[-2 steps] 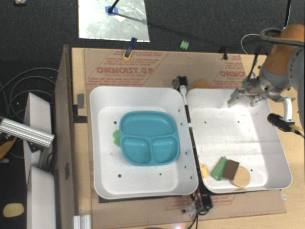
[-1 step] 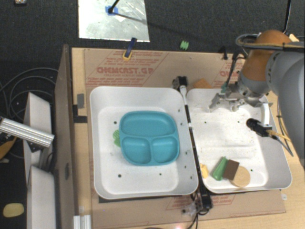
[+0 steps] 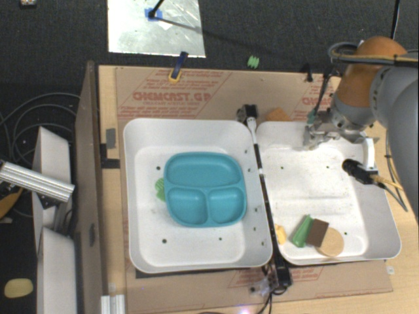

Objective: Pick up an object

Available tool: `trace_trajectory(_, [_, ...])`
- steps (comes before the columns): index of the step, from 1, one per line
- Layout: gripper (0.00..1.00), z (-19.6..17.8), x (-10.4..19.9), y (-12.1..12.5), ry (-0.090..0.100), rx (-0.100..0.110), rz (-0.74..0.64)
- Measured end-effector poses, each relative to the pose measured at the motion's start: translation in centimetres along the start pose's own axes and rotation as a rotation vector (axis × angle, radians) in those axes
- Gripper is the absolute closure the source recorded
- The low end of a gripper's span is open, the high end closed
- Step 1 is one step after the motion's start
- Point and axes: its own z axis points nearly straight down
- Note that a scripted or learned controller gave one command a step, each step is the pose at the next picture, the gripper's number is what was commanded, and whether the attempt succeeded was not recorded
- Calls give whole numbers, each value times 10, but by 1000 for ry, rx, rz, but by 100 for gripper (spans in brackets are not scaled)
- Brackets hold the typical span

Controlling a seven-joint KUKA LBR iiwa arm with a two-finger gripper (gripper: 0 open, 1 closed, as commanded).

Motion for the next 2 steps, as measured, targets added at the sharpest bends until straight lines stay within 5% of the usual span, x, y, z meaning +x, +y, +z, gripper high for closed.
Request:
trace_trajectory(1, [0, 1, 0, 0, 0, 1, 0])
trace_trajectory(2, [0, 13, 51, -15, 2, 7, -1])
